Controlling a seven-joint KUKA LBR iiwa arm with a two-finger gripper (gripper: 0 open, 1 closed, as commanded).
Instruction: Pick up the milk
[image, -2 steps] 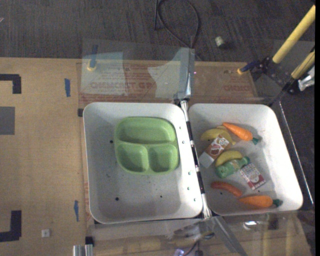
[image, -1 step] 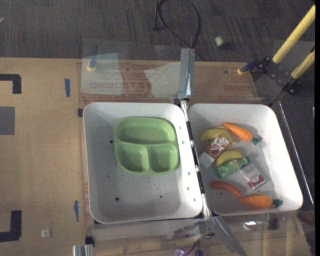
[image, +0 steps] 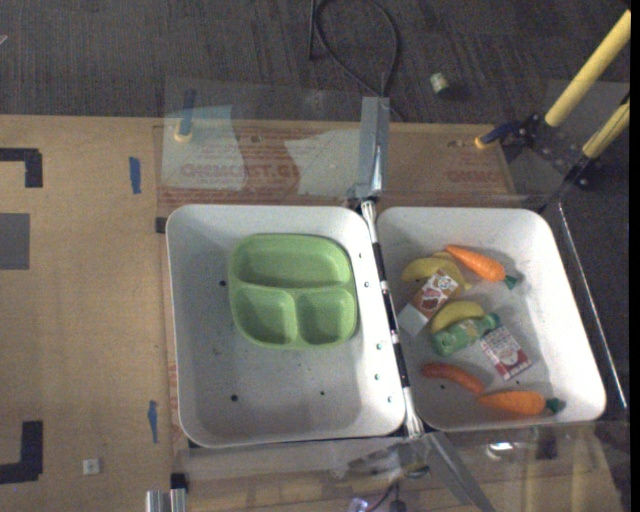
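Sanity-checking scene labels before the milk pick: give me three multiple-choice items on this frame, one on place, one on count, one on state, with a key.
1. Where does the green divided tray lie?
A. left bin
B. right bin
C. on the bench outside both bins

2. How many toy carrots are in the right bin?
A. none
B. two
C. four

3. How does the milk carton sit?
A. upright in the tray
B. lying flat among the toy food
C. outside both bins

Key: 1 A, it sits inside the left bin. 2 B, one carrot at the top, another carrot at the bottom. 3 B, it lies beside the bananas.
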